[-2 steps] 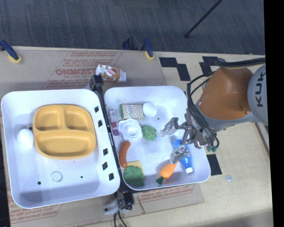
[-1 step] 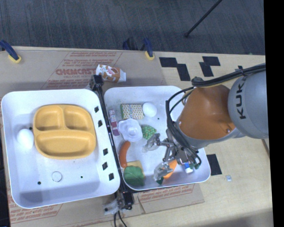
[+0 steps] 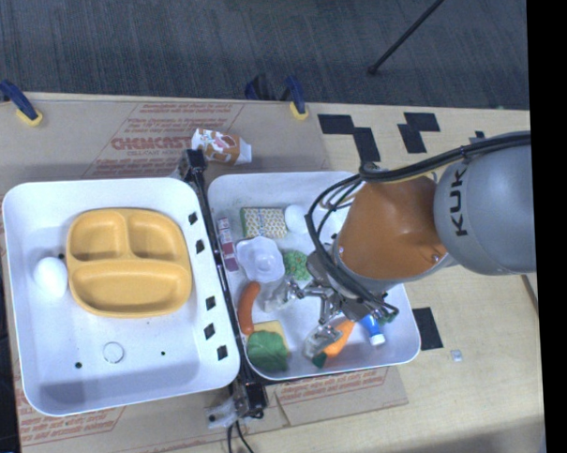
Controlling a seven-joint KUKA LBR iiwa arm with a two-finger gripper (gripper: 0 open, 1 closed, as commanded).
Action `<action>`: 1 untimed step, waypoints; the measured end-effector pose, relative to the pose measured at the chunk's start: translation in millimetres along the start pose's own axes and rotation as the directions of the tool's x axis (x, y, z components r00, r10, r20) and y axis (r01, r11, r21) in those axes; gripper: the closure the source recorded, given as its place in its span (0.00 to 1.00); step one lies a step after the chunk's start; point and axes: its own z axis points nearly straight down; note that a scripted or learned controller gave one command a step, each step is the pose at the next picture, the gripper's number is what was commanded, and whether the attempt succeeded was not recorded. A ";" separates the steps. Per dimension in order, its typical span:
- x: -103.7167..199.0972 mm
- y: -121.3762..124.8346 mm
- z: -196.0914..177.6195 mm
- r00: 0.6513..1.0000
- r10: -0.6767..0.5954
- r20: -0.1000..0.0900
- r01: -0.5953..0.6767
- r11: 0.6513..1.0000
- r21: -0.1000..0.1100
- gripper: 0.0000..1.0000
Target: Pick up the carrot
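Note:
The carrot point(image 3: 339, 340) is a small orange piece with a green top, lying near the front edge of the right bin point(image 3: 401, 342). My gripper point(image 3: 307, 316) hangs low over that bin, just left of the carrot. Its two metal fingers point(image 3: 321, 337) look spread apart, so it is open. One fingertip is close beside the carrot's green end; the carrot is not between the fingers. The orange-banded wrist hides the bin floor behind the gripper.
The right bin also holds an orange sausage point(image 3: 248, 307), a green leafy toy point(image 3: 266, 349), a clear cup point(image 3: 261, 257), a speckled block point(image 3: 263, 222) and a blue-capped tube point(image 3: 374, 332). The left bin has a yellow divided plate point(image 3: 128, 260) and a white egg point(image 3: 49, 276).

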 end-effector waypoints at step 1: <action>14.4 -4.2 -1.5 0.998 -0.058 0.008 0.058 0.998 0.005 0.00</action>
